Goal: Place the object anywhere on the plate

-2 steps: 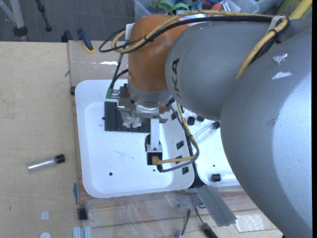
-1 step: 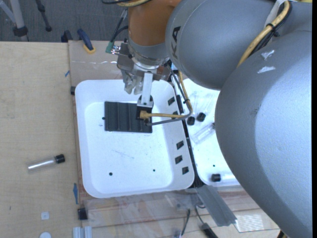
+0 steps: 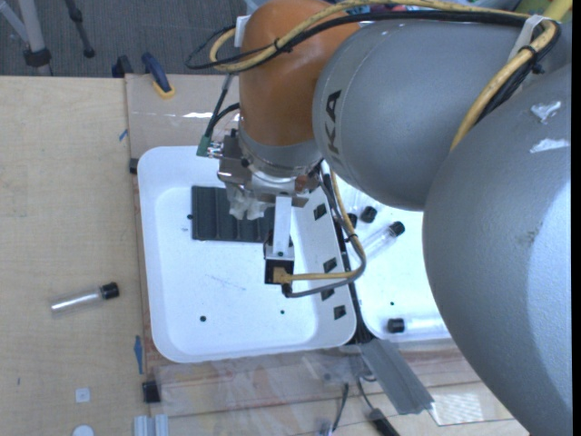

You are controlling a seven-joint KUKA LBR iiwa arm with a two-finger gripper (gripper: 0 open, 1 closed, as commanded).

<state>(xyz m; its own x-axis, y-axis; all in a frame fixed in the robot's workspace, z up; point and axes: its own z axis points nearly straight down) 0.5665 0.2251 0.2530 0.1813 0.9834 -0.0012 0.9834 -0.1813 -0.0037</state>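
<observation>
Vial (image 3: 86, 296) lies on the bench (image 3: 64, 198). A second vial (image 3: 381, 236), likely the object, rests in the right bin (image 3: 413, 284): light, slick, breakable, best gripped mid-tube. Gripper (image 3: 250, 205) hangs over the dark plate (image 3: 211, 214); open or closed, I cannot tell. Arm (image 3: 408, 89) reads "KA".

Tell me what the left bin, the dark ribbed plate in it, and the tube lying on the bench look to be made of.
Left bin: likely glossy white plastic, given its rounded rim and soft sheen. Ribbed plate: matte black, probably plastic or rubber; the ridges show no shine. Tube: clear glass or plastic, see-through with glints, and a black cap.
</observation>
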